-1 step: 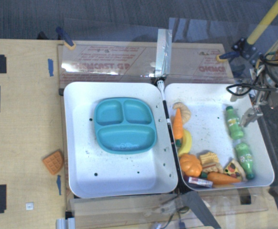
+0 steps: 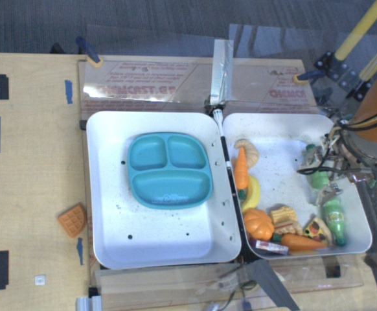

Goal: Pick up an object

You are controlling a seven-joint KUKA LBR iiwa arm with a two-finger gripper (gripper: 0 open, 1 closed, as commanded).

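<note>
A: Hovering over the right edge of the right shallow white plastic bin (image 2: 276, 131), the two-finger gripper (image 2: 331, 173) sits low among its cables. Whether it is spread or closed, I cannot tell; dark wires cover it.

B: Nearest candidate?

A: A green plastic bottle-shaped toy (image 2: 334, 218), lying just below the gripper as the camera sees it, toward the bin's near right corner. Its long axis runs roughly from the far side to the near side of the bin, slightly tilted. A second, rounder pale-green piece (image 2: 318, 179) lies right beside the gripper; I cannot tell if they touch.

B: Anything between the gripper's tips?

A: Nothing I can confirm. Not recorded as a hold.

B: Rest of the bin?

A: Clustered along the left wall and near edge: a long orange toy carrot (image 2: 240, 168) lying lengthwise, a yellow toy banana (image 2: 251, 194), a round orange pumpkin-like toy (image 2: 258, 224), a second orange carrot (image 2: 302, 242) lying crosswise. All well apart from the gripper. The left white bin (image 2: 107, 193) holds a teal divided plastic plate (image 2: 170, 170).

B: Judgement?

A: The move probably turns on the green bottle: a short shift toward the near edge, closing across its narrow width, not along its length.
</note>
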